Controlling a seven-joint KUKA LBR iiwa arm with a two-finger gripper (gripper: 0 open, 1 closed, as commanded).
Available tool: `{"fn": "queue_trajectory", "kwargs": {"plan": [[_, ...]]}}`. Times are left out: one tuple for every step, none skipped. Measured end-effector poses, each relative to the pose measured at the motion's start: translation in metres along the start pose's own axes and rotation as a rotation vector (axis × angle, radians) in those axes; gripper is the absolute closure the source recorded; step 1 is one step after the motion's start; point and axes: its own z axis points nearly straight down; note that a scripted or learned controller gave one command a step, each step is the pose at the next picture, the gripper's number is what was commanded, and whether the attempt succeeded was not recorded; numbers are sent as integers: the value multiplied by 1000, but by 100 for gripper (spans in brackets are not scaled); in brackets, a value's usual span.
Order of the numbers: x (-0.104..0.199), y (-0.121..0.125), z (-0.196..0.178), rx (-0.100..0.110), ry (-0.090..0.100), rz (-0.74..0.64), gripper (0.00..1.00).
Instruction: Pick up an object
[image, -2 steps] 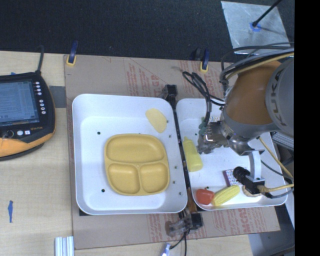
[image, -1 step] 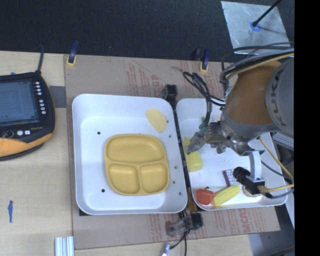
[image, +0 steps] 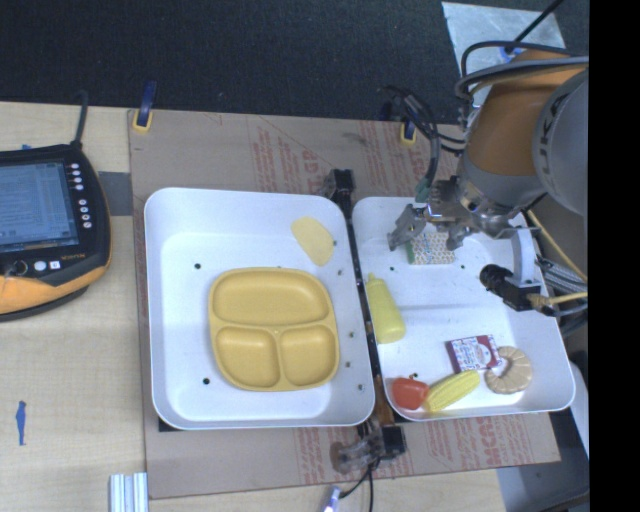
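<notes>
1. Over the far end of the right bin (image: 560, 395) the gripper (image: 431, 232) is seen, fingers spread apart with nothing between them; a small speckled pad-like item (image: 432, 250) lies just below, though what it is cannot be told at this resolution.
2. No object is held yet; the nearest candidate is judged to be that speckled item, with the others well apart at the bin's near end.
3. Risk: the speckled item looks flat and thin, so the fingers may close on the bin floor and slide over it, leaving nothing gripped.
4. Risk: the item lies near the bin's far wall, so a finger may catch the wall on descent.
5. A yellow bottle-shaped toy (image: 384, 310) lies against the divider between the bins; a grasp there could be blocked by the rim.
6. Clustered at the near corner, touching or nearly so: red toy (image: 406, 391), corn cob (image: 452, 390), red packet (image: 471, 352), tan ring (image: 511, 370). Crowding could cause a double grab or a knock-away.
7. Left bin (image: 165, 300): a yellow divided tray (image: 273, 327) and a pale yellow oval piece (image: 313, 240) are noted.
8. A teach pendant (image: 45, 225) rests on the bench at left, out of the way.
</notes>
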Motion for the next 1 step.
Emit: {"fn": "queue_trajectory", "kwargs": {"plan": [[-30, 42, -5, 0, 1, 1, 0]]}}
